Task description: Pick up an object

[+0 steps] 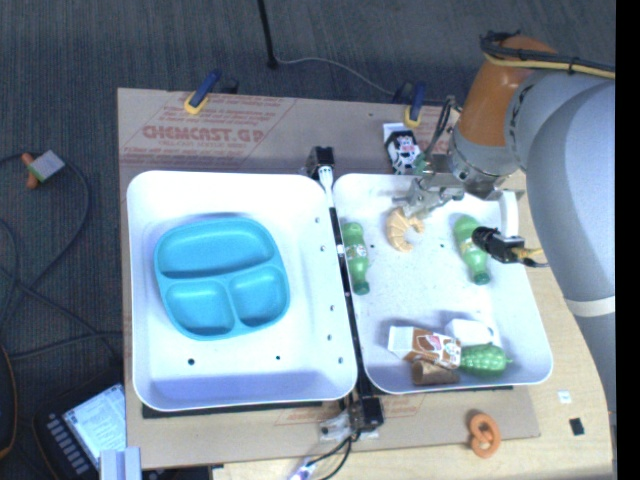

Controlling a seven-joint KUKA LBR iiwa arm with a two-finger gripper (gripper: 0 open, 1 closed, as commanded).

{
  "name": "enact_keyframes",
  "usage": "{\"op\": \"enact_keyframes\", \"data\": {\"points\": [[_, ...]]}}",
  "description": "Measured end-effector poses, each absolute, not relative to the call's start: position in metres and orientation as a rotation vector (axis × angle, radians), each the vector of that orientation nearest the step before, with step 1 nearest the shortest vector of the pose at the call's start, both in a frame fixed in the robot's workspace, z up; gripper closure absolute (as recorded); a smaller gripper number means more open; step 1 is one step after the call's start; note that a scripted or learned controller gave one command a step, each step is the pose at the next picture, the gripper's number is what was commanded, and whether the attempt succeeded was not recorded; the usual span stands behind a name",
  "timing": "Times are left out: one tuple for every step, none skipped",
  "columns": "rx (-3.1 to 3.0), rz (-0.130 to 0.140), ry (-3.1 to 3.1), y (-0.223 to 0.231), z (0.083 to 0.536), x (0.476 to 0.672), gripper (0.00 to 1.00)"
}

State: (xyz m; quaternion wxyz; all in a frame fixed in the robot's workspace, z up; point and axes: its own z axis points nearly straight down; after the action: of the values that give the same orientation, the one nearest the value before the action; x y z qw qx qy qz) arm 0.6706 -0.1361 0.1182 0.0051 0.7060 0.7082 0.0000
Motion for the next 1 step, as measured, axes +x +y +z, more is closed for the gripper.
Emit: {"op": "enact_keyframes", "data": {"points": [[2.209,-0.002,2.217,-0.1362,0.1281,0.6708,1.0]]}}
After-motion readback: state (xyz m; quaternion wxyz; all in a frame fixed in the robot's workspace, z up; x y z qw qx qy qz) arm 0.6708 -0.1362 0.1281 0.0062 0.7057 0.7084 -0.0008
